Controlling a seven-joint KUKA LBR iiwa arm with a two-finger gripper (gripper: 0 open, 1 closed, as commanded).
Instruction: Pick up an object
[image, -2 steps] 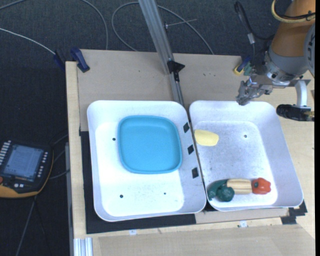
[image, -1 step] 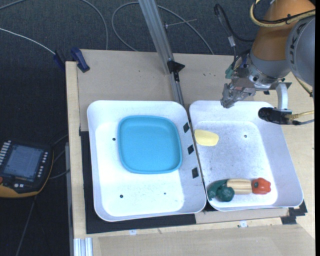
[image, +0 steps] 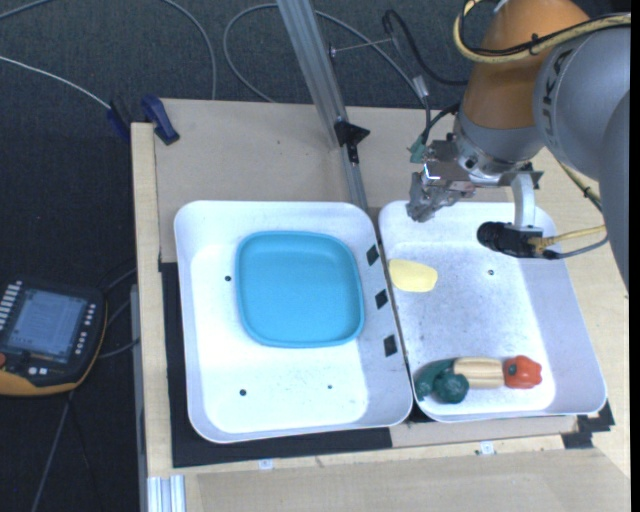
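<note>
Two white bins are set side by side on the bench, and the left bin (image: 200, 400) is mostly taken up by a big blue plate (image: 298, 288), which looks stiff, smooth and too wide and flat to be gripped anywhere but its rim, so it's probably best skipped. The right bin (image: 560, 330) has the easier stuff. At its near edge a toy made of three bits is laid out: a dark green lump (image: 441, 384), a tan stick (image: 478, 372) and a red end (image: 521, 372), long axis running left to right along the near wall, red end pointing right. It's guessed to be light and hard, maybe a bit slick, and best pinched across the tan middle. A small yellow piece (image: 412, 275) is found near the bin's left wall, towards the far end, slightly longer left to right, likely light and maybe soft; it could be squeezed across its short side. The gripper (image: 428, 198) hangs over the far left corner of the right bin, just beyond the yellow piece, nothing seen held, and whether the fingers are spread or closed can't be told from here tbh.
</note>
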